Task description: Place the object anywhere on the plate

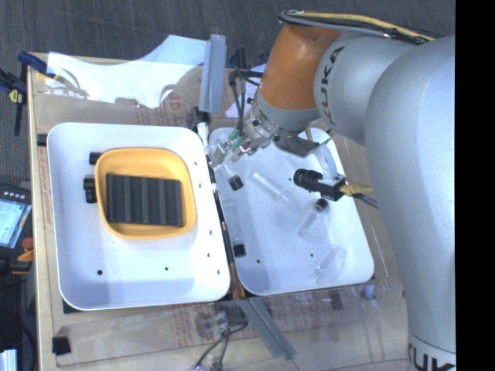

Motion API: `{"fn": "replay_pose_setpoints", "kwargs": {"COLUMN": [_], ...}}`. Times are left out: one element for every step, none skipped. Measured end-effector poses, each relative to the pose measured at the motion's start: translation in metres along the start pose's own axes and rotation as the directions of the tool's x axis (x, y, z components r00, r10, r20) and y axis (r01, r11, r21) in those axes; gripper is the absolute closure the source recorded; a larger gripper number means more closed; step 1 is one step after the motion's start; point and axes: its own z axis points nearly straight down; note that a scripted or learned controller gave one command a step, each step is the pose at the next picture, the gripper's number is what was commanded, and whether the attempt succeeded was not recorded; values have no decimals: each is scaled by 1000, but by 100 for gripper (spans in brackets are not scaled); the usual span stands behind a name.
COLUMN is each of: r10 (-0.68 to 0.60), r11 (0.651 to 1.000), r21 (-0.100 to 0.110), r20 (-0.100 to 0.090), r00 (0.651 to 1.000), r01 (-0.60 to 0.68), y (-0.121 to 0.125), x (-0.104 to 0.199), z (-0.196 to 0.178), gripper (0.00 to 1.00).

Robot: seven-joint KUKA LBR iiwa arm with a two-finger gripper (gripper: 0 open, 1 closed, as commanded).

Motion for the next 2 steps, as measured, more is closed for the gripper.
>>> {"fn": "replay_pose_setpoints", "kwargs": {"r10": [0,-512], "r11": [1000,859], "r21": [-1,-1], "r20": [1,1], "r00": [1000,859], "r01": [0,512], "y": [0,-7], "x": [-1,12], "z": [-1,-9], "gripper": [0,0]}}
